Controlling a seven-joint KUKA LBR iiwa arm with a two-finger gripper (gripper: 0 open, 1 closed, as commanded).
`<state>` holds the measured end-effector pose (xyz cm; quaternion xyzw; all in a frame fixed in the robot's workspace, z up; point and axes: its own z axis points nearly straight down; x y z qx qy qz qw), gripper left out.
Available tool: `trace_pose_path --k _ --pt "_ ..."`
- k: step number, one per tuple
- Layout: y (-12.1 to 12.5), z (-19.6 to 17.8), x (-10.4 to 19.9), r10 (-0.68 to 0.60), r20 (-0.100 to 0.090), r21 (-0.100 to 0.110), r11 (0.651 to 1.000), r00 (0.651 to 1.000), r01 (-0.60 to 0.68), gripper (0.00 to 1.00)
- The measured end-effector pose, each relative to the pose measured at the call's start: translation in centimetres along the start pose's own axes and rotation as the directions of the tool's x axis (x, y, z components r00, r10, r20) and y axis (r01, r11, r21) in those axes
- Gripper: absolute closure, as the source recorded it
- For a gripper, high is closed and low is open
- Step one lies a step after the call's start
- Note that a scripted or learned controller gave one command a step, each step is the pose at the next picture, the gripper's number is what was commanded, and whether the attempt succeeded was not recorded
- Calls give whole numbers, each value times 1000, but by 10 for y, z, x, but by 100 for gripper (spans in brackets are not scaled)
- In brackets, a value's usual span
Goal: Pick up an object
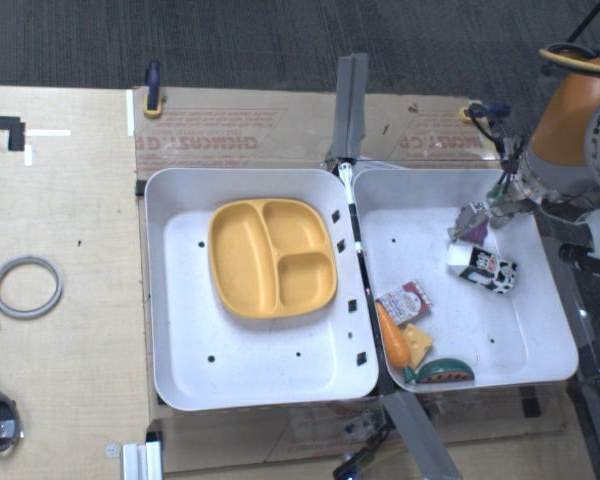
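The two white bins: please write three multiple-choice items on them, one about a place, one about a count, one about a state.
1. Where does the yellow plate lie?
A. in the left bin
B. in the right bin
C. on the wooden bench

2. How many compartments does the yellow plate have?
A. two
B. three
C. five

3. How does the tool stand to the black-and-white carton?
A. it holds the carton high over the left bin
B. it is at the far side of the right bin, next to the carton, with nothing seen gripped
C. it presses the carton onto the plate

Answers:
1 A: the plate rests on the left bin's floor.
2 B: its ridges mark off three hollows.
3 B: the carton lies on the bin floor, nearer the camera than the tool.
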<state>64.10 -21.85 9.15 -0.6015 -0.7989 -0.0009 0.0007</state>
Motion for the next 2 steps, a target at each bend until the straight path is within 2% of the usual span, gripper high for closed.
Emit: trace_pose_path --k 1,2 --pt "1 -11 -2 -3 6 -2 1000 1000 3 100" --pt "1 -11 -1 -3 6 -2 1000 1000 3 0"
